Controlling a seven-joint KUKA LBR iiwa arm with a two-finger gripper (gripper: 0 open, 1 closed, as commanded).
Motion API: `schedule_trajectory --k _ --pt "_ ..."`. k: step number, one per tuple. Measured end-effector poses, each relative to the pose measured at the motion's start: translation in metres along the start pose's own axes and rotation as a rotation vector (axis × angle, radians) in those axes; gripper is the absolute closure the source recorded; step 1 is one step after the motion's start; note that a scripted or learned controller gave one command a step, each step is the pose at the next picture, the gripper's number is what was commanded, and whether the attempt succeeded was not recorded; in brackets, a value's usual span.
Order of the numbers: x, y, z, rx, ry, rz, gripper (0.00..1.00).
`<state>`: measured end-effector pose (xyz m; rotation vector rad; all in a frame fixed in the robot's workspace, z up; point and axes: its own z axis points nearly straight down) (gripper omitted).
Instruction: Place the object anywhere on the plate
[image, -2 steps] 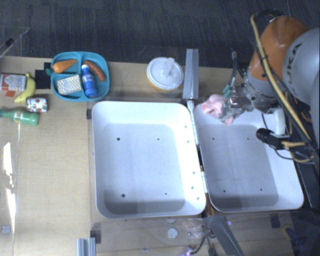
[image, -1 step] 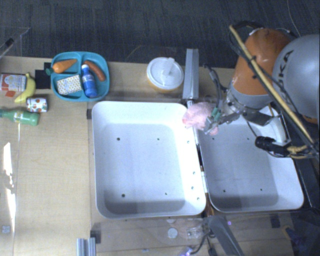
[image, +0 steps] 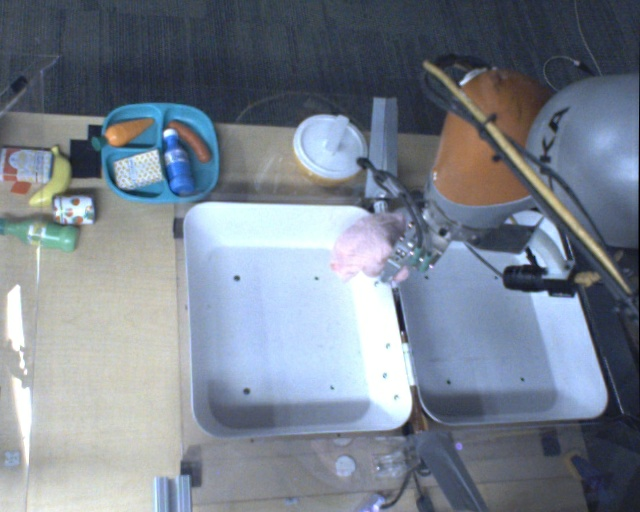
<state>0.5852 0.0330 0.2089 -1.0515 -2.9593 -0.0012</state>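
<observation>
Pink soft object (image: 362, 247) over left bin (image: 250, 390) upper right corner, pincer (image: 402, 255) touching its right side, jaw state unclear, blue divided plate (image: 205, 140) well apart on counter (image: 90, 350)

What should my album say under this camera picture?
Robot gripper with a pink toy at its tip, above the left white bin.

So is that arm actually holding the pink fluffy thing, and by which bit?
It looks so: the gripper is closed on the right edge of the pink soft object, which hangs over the left bin's upper right corner.
</observation>
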Motion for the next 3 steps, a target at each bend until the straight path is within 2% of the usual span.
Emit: schedule_trajectory --k 1,2,3 --pt "0.039 0.013 -0.006 -0.001 0.0 -0.4 1.0" --pt "0.082 0.038 -0.013 -0.001 0.0 -0.681 1.0" --pt "0.082 0.038 -0.013 -0.002 -0.001 -0.681 0.0"
